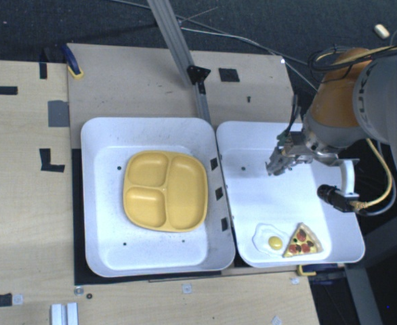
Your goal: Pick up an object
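Pizza slice (pixel 302 242) and fried egg (pixel 269 240) lie flat at lower right; the gripper (pixel 278 164), its opening unreadable, may skid off such thin pieces.

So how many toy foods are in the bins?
2. A fried egg and a pizza slice lie side by side at the near end of the right bin. The left bin has a yellow plate. The arm could hide more.

The wooden bench (pixel 22 181) carries 2 shallow white bins touching side by side, the left bin (pixel 93 181) and the right bin (pixel 253 188), plus what look like black tape marks (pixel 48 160).
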`<state>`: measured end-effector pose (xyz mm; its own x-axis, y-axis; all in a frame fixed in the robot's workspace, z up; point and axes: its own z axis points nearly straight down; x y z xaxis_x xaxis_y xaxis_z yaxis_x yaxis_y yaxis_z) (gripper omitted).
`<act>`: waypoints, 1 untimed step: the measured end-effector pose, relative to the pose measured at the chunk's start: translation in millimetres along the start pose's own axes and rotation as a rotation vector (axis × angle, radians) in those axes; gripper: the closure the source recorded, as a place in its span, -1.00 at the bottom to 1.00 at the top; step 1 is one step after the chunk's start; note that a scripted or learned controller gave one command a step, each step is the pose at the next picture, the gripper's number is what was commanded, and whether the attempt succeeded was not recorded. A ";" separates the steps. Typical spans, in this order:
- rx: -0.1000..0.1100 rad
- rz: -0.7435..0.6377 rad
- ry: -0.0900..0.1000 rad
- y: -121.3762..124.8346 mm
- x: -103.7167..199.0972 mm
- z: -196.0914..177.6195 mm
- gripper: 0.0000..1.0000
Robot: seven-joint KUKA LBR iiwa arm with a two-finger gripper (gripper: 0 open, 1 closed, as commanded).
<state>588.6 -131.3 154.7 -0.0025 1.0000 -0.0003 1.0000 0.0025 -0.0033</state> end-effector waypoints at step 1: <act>-0.006 0.001 0.000 3.4 0.3 -42.5 1.00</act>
<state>592.1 -131.0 197.1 -0.0014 1.0000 -0.0003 1.0000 0.0014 0.0022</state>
